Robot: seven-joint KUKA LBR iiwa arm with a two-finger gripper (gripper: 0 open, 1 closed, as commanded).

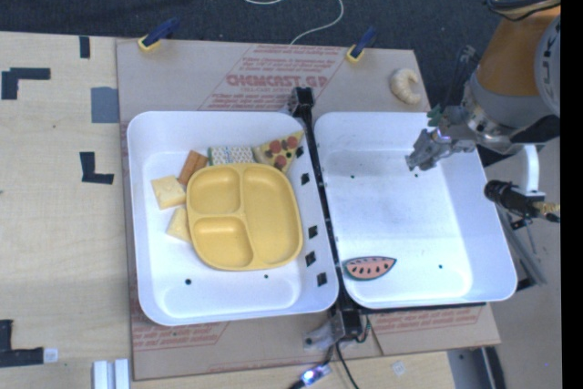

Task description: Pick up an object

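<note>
Two shallow white plastic bins [146, 196] sit side by side. The yellow three-compartment plastic plate [244, 216] fills the left one (crackers tucked around it). The grey two-finger gripper [421, 157] hovers over the right bin's far side, nothing visibly between its tips. The small watermelon-slice toy [369, 267] lies near that bin's front edge, well apart from the gripper.

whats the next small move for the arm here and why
Probably swing the end effector toward the near-left corner of the right bin, over the watermelon slice. The slice lies alone on the bin floor, while the end effector sits near the bin's far right side, well apart from it.
</note>
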